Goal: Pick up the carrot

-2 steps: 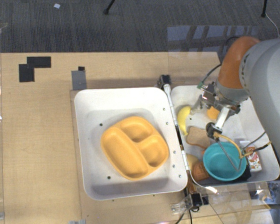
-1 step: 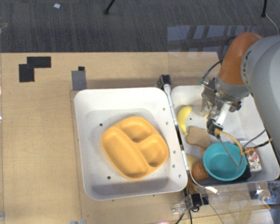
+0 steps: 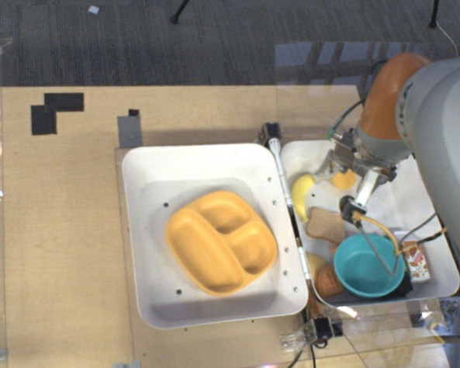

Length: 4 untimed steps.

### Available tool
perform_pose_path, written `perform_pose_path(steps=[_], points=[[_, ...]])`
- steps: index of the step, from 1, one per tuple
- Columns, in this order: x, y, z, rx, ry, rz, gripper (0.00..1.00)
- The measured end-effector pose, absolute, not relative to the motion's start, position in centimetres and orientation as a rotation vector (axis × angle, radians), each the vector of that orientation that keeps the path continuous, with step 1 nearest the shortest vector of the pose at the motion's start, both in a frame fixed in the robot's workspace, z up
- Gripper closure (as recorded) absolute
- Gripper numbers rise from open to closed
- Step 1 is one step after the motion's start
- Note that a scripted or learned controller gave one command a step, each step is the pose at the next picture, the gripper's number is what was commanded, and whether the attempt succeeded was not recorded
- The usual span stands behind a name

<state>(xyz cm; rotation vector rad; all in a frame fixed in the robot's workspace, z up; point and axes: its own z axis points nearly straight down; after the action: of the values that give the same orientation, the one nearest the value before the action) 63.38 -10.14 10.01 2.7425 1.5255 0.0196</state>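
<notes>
An orange piece that looks like the carrot lies in the back part of the right bin, partly hidden by the arm. My gripper hangs right over it, reaching down from the orange-banded wrist. Whether it touches the orange piece is hidden by the gripper body.
Also in the right bin are a yellow fruit, a tan bread slice, a teal bowl, a brown round item and a small carton. A yellow divided plate sits in the left bin.
</notes>
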Motion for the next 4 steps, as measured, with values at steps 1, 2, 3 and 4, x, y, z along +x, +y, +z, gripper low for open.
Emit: perform_pose_path(steps=[1, 2, 3, 4], points=[[63.9, -12.6, 8.6, 2.795, 1.429, 0.008, 0.0], [64.3, -12.4, 10.0, 2.787, 1.438, 0.02, 1.0], [60.2, -13.5, 8.9, 2.552, 1.819, 0.012, 1.0], [60.1, -13.6, 8.8, 2.555, 1.817, 0.01, 0.0]])
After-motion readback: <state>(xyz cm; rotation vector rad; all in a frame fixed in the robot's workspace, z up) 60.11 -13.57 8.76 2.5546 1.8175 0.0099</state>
